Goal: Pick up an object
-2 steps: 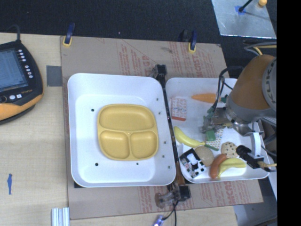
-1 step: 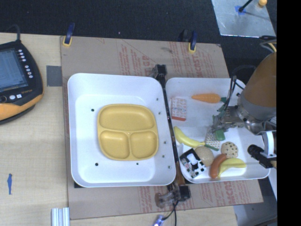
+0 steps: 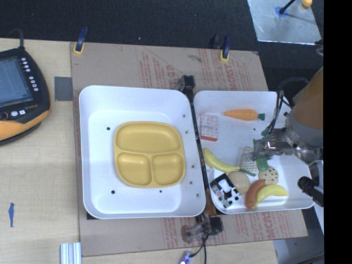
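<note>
The right bin (image 3: 236,95) holds toy food. An orange carrot (image 3: 241,114) lies at the back, with a white packet (image 3: 209,126) to its left. A yellow banana (image 3: 218,161) lies left of centre. Near the front are a checkered piece (image 3: 248,159), a beige round piece (image 3: 238,179), a speckled cookie (image 3: 269,175), a sausage (image 3: 254,193), a small yellow banana (image 3: 273,191) and a black-and-white box (image 3: 224,190). My gripper (image 3: 265,147) hangs low over the bin's right half, just above a small green piece (image 3: 262,163). Nothing visibly hangs from it.
The left bin (image 3: 99,147) carries a yellow divided plate (image 3: 149,153). A control pendant (image 3: 19,92) with a screen lies on the bench at far left. Blue clamps pin the cardboard sheet under the bins at its back edge.
</note>
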